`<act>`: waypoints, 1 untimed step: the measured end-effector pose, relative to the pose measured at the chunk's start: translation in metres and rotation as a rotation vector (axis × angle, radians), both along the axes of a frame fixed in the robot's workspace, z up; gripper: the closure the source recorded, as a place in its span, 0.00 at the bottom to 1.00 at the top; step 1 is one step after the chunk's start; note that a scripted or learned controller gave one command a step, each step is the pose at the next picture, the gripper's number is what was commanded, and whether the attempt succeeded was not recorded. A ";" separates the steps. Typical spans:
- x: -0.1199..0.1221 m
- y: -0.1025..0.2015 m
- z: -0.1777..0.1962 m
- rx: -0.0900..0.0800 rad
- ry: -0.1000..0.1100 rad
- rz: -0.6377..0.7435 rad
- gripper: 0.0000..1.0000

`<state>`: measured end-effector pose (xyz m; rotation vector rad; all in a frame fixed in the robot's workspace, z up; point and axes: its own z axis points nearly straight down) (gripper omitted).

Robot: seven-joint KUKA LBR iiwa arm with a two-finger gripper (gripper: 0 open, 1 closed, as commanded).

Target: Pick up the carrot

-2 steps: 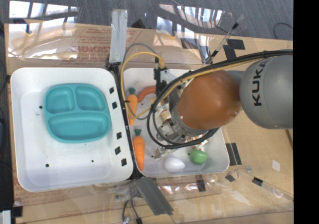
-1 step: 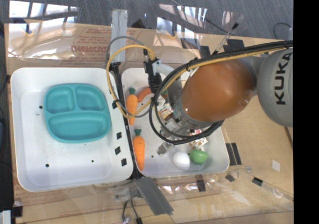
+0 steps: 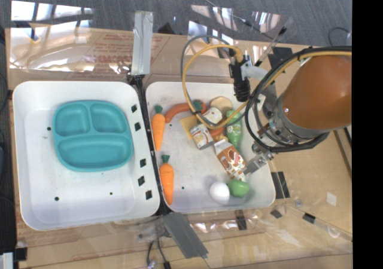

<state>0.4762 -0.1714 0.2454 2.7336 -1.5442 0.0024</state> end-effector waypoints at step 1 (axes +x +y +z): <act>0.001 0.040 0.008 0.004 0.006 -0.083 1.00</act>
